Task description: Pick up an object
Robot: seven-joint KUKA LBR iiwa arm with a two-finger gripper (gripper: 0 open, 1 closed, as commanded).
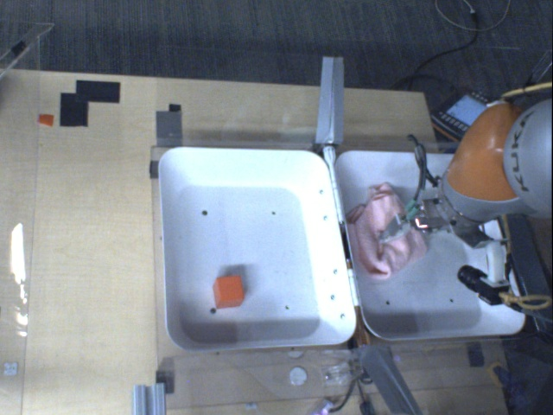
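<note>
Pink crumpled cloth (384, 229) lies at nine o'clock in the right bin (432, 318), the gripper (413, 221) touching its three o'clock edge, while an orange block (229, 291) sits in the left bin (251, 180)

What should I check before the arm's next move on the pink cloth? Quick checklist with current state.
1. Target in bin: pink cloth lies crumpled in the right bin, near its left wall. ok.
2. Tool position: tool sits at the cloth's right edge, touching or just over it. ok.
3. Grip confirmed: fingers are too small and blurred to judge, and the cloth lies on the bin floor. cannot tell.
4. Lift path: only the divider stands near the cloth, on the left. ok.
5. Other object: orange block rests in the left bin, well apart from the tool. ok.
</note>
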